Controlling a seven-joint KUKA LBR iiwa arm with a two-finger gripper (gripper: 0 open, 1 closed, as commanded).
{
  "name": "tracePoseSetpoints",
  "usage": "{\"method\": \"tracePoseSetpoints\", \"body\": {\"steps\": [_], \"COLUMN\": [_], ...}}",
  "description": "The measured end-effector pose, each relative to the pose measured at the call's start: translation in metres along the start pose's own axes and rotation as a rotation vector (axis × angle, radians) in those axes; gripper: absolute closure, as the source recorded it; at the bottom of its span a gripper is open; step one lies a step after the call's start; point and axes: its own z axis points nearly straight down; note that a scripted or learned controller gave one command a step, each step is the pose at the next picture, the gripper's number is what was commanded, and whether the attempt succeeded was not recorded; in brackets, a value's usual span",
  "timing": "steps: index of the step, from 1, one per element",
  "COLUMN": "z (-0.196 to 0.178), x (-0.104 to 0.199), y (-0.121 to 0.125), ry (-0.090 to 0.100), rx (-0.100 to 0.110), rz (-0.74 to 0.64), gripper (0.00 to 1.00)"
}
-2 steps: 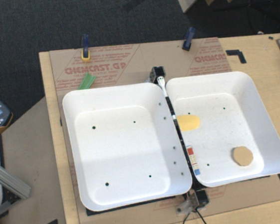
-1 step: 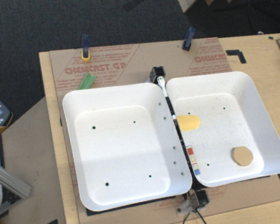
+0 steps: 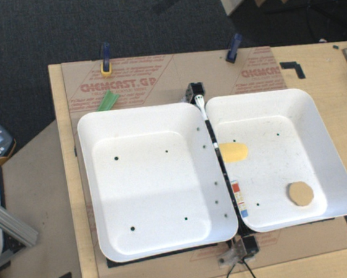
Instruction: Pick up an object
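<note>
Two shallow white bins sit side by side on the bench. In the right bin [image 3: 323, 137] a yellow object [image 3: 233, 152] lies close to the left wall, near the divider. A round tan disc [image 3: 301, 193] rests toward that bin's front right corner. A thin marker or pen with red and blue marks [image 3: 238, 197] lies along the inner left wall of the right bin. The left bin [image 3: 97, 175] holds no objects, just small dark holes in its floor.
The bins rest on a brown cardboard sheet [image 3: 153, 72] held by a yellow-blue clamp [image 3: 106, 60] and a blue clamp [image 3: 234, 47] at the back. A green scrap [image 3: 107, 100] lies behind the left bin. Cables and a connector [image 3: 243, 250] sit at the front edge.
</note>
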Motion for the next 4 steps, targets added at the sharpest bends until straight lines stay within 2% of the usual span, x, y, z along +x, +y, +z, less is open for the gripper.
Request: {"method": "tracePoseSetpoints", "body": {"steps": [4], "z": [0.0], "x": [0.0], "y": [0.0], "ry": [0.0], "rx": [0.0], "rz": [0.0], "gripper": [0.0]}}
